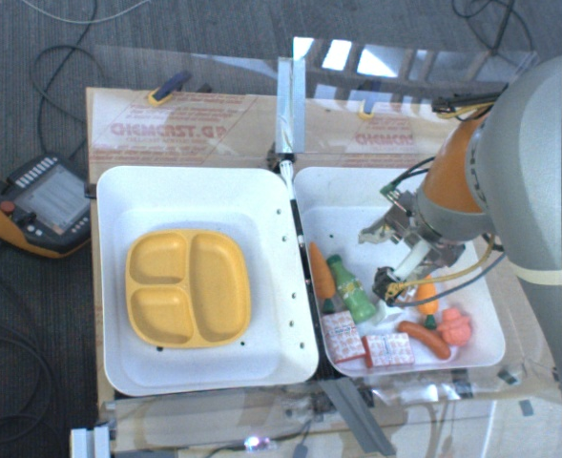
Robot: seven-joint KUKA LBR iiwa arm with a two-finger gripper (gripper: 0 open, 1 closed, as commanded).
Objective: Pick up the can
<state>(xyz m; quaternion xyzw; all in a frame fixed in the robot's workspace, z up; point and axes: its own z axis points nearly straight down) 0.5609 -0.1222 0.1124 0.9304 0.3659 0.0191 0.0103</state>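
Robotics lab: teach pendant [34,206] on grey carpet, loose cables [66,8], clamped plywood bench [195,127], white bins [109,284].

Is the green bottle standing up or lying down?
Lying down. The green bottle rests on its side on the right bin's floor, beside the carrot.

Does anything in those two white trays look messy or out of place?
Nothing looks spilled or broken. The yellow divided plate lies flat in the left bin. In the right bin, the toy food is crowded into the near end: a carrot, a green bottle and a sausage lie at different angles.
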